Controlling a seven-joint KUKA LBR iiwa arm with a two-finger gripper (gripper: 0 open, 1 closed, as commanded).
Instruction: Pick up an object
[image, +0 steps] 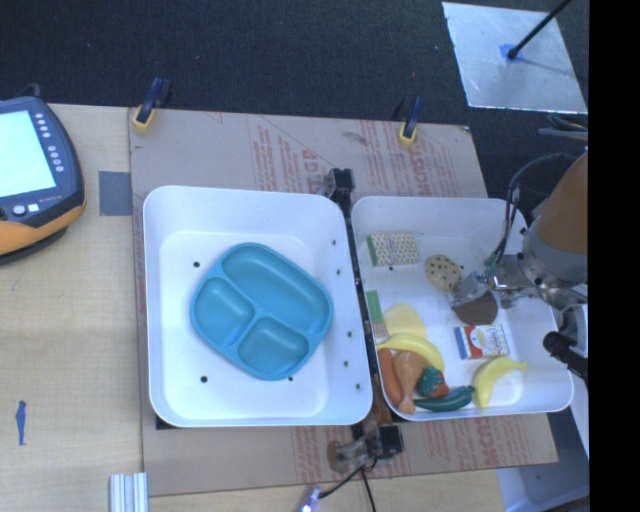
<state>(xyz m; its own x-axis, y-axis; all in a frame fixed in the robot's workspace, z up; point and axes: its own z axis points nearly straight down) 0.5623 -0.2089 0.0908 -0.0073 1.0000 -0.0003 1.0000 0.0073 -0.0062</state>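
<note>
The grey gripper (478, 296) hovers over a brown flat piece (477, 309) at the right white bin's (440, 206) three o'clock, apparently mid-approach; next comes descent and a squeeze.

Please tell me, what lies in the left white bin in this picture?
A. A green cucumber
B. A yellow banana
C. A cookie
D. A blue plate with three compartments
D: the blue plate with three compartments lies alone in the left bin, while the food items are in the right bin.
</note>
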